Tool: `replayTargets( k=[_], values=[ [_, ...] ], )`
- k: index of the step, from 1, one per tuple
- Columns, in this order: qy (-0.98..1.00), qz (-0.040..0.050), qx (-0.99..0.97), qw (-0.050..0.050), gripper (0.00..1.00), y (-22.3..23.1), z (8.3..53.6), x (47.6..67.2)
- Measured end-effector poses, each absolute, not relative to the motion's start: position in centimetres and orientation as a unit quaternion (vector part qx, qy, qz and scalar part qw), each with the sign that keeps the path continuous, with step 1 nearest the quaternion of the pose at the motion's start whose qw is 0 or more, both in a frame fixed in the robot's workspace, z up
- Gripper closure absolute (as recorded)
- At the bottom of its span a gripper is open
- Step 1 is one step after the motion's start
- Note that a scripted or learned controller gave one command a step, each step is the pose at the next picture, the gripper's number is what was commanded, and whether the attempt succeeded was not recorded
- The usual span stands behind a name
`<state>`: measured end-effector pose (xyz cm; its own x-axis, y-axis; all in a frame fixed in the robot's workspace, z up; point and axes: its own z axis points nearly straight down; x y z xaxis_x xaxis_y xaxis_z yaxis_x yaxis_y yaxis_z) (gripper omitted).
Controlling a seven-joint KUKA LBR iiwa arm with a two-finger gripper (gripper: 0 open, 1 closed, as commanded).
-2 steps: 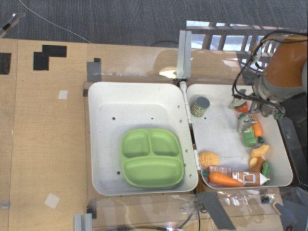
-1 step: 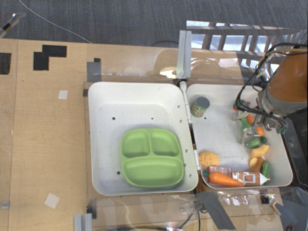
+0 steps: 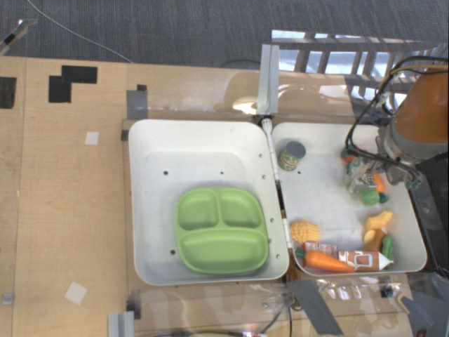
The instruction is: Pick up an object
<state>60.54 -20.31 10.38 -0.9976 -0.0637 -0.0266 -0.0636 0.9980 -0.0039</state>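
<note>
My gripper (image 3: 362, 177) hangs low over the right side of the right bin (image 3: 330, 188), below the orange wrist band. A small green toy (image 3: 370, 196) and a small orange piece (image 3: 379, 183) lie right beside it, at its lower right; I cannot tell whether it touches them. A small can (image 3: 291, 154) stands at the bin's back left. Along the front lie a yellow-orange knobbly toy (image 3: 304, 231), a carrot (image 3: 327, 261) and an orange-and-white box (image 3: 359, 260). A yellow toy (image 3: 379, 221) and a green one (image 3: 388, 246) sit at the front right.
The left bin (image 3: 151, 153) holds a green divided plate (image 3: 221, 229) toward its front. A metal rack (image 3: 337, 62) stands behind the right bin. Black cables (image 3: 358, 128) loop beside the wrist. The wooden bench (image 3: 63, 188) stretches to the left.
</note>
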Motion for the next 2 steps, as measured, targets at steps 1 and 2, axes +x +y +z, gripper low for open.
replayTargets(
  k=[1,2],
  values=[
    [0.999,-0.0018,-0.032,0.013,0.0,-20.3,10.3,60.5],
    [0.999,-0.0013,-0.048,0.006,0.0,-19.8,8.9,60.0]
  ],
)
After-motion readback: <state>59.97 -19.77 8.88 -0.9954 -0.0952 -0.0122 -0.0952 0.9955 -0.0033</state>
